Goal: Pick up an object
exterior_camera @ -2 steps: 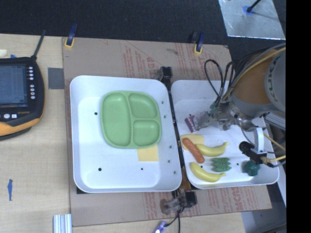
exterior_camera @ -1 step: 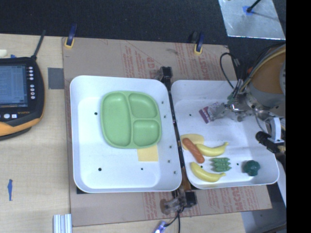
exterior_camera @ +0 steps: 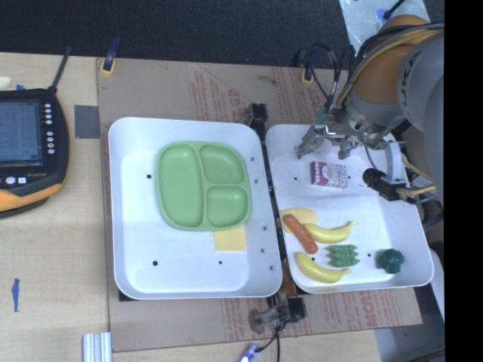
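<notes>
A small white and maroon carton (exterior_camera: 330, 174) lies flat in the upper middle of the right bin (exterior_camera: 407, 225), with bare white floor on all its sides. The gripper (exterior_camera: 327, 143) hangs just above it in the view, over the bin's far end, its two grey fingers (exterior_camera: 306, 143) splayed apart and nothing between them; the carton sits just below the gap, apart from both fingertips. The grey arm (exterior_camera: 411, 74) with its orange band comes in from the upper right, and black cables trail beside the wrist.

Nearer the front of the same bin the other toy foods crowd together: an orange carrot (exterior_camera: 300, 234) resting on a pale yellow slice (exterior_camera: 300, 216), a banana (exterior_camera: 330, 231) just beside it, a second banana (exterior_camera: 320, 268) at the front wall, a green pepper (exterior_camera: 342, 256) between the two bananas, and a broccoli floret (exterior_camera: 390, 260) off to the right.

The left bin (exterior_camera: 136, 225) holds a green divided plate (exterior_camera: 203, 185) with a yellow cheese slice (exterior_camera: 229, 239) touching its near edge. A teach pendant (exterior_camera: 29, 148) lies on the bench (exterior_camera: 53, 277) to the left.
</notes>
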### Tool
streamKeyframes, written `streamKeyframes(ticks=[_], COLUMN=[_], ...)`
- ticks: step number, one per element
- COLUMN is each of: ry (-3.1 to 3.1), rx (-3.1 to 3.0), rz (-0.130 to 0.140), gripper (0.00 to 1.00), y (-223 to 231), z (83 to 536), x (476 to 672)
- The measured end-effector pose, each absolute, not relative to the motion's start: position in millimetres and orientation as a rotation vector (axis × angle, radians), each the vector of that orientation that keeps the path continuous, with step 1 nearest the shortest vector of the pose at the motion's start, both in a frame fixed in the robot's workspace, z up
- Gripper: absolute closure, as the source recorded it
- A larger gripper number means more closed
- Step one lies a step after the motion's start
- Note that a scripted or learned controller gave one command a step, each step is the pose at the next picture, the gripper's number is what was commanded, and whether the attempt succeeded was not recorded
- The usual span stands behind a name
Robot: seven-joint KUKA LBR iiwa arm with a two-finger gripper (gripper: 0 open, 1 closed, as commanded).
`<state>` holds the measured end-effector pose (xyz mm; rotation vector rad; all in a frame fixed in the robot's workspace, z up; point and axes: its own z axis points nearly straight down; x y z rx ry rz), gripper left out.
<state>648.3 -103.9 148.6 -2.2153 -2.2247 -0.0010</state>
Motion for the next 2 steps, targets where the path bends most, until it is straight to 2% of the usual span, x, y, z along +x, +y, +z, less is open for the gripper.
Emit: streamKeyframes(ticks=[1,2], ry=[-2.223,-2.224], rx=[-2.216,-2.214], rz=[0.006,0.006], gripper=[0.0,1.0], y=[-131,-132], z=[106,117], x=[642.0,642.6])
